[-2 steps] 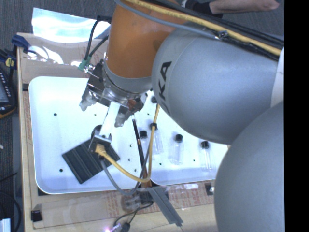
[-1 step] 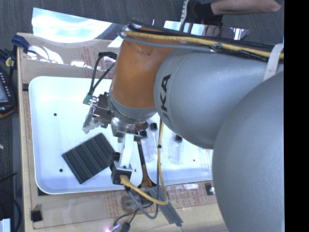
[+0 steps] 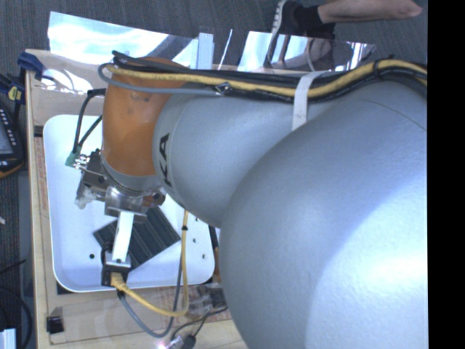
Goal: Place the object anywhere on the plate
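Seemingly you are at the pick-up step. The dark grey, flat, ribbed rectangular piece (image 3: pixel 154 235), which I take for the object, lies inside the shallow white plastic bin (image 3: pixel 62 173), toward that bin's near wall. The tool (image 3: pixel 120 203) hangs over the same bin, just above the piece, and the bulky grey arm (image 3: pixel 305 209) hides its business end, so you cannot tell how open it is or whether it holds anything. Next you need a sure grip, a lift clear of the bin's wall, then travel to the plate.

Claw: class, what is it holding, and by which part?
It cannot be told: the arm hides what lies beneath the claw over the white bin.
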Robot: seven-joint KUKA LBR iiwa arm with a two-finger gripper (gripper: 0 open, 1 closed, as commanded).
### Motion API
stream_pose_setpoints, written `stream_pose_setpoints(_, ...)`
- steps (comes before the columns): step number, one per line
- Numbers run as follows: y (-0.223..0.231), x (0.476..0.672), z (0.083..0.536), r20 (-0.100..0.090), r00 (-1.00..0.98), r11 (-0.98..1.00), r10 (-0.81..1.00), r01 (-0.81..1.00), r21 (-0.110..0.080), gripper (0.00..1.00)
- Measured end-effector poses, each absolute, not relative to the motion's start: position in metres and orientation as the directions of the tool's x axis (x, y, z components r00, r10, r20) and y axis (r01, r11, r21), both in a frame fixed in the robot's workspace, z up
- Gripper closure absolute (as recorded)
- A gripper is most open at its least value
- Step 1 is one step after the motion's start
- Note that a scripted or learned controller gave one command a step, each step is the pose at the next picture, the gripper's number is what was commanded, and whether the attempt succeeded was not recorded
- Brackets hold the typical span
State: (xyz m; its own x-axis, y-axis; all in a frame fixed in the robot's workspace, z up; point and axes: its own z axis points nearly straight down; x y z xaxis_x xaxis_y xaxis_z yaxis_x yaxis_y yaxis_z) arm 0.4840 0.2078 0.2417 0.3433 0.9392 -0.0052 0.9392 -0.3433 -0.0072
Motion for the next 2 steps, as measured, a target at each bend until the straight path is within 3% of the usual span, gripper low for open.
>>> stream_pose_setpoints(1,0.218,0.5,0.311,0.0,0.243,-0.243,0.97,0.97,-0.004,1.0)
stream_pose_setpoints(2,0.148,0.494,0.284,-0.003,0.209,-0.209,0.978,0.978,-0.005,1.0)
